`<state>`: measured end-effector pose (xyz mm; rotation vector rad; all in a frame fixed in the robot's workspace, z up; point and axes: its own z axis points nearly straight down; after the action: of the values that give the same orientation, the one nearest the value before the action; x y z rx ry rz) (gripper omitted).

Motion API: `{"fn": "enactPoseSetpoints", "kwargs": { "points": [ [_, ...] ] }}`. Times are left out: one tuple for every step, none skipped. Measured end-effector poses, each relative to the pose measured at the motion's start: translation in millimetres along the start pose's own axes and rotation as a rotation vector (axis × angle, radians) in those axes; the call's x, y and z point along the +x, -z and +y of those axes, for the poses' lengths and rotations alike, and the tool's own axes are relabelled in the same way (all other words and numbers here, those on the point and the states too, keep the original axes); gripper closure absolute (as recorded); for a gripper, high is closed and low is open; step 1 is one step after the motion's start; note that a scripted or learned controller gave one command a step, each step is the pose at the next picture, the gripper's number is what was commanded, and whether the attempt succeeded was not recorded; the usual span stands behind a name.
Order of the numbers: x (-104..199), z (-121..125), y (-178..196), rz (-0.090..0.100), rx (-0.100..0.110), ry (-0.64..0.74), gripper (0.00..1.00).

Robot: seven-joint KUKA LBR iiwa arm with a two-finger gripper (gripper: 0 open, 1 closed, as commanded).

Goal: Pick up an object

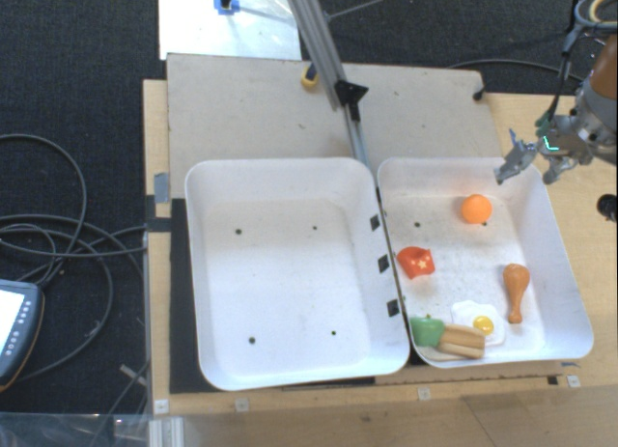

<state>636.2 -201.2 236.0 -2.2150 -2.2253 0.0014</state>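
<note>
**End effector waits over the right bin's far rim**

Now, here we are above the tabletop [251, 107], two white bins side by side. The end effector [534, 162] hangs at about two o'clock in the picture, right over the far right rim of the right bin [560, 242]. Its two fingers are spread apart, one pointing down and left toward the bin, and there is nothing between them.

Inside the right bin, the toys are scattered. An orange ball [475, 209] sits nearest the end effector, at roughly eleven o'clock within the bin, apart from the fingers. A red pepper piece [416, 262] lies near the bin's left wall at nine o'clock. A drumstick [516, 290] lies at four o'clock near the right wall, fat end up. Down at six o'clock, three things crowd together: a fried egg [480, 320], a hot dog bun [461, 341] touching its lower edge, and a green piece [426, 328] just beside the bun's left end.

The left bin [208, 271] sits at nine o'clock from its neighbour, their rims touching along the middle. A grey pole [319, 35] slants in from twelve o'clock.
</note>
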Motion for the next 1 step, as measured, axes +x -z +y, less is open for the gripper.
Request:
{"fn": "enactPoseSetpoints", "kwargs": {
  "points": [
    [0.2, 0.8, 2.6, -0.002, -0.003, 0.002, 0.0]
  ]
}}
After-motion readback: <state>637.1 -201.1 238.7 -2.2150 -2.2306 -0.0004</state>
